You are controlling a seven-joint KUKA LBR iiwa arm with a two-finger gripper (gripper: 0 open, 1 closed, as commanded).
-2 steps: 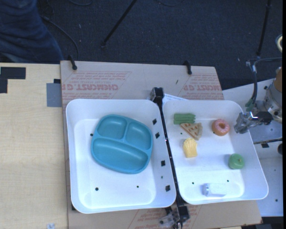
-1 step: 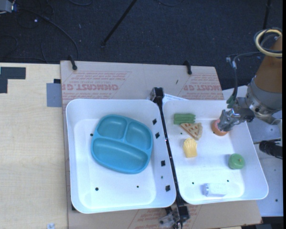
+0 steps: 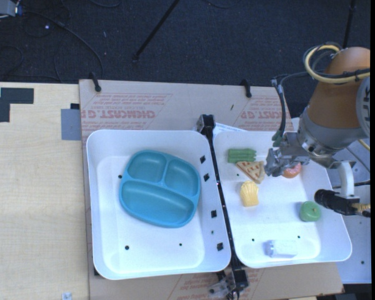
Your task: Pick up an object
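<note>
Waffle-textured tan wedge (image 3: 252,170) beside gripper (image 3: 275,165), grip state unclear, smooth divided blue plate (image 3: 159,188) in left bin (image 3: 106,230)

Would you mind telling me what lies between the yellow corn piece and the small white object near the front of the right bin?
In the camera view, nothing: the stretch between the yellow corn piece and the small white object is bare floor of the right bin.

Blue divided plate (image 3: 160,188) in left bin (image 3: 106,242); cardboard sheet (image 3: 144,108) beneath
</note>
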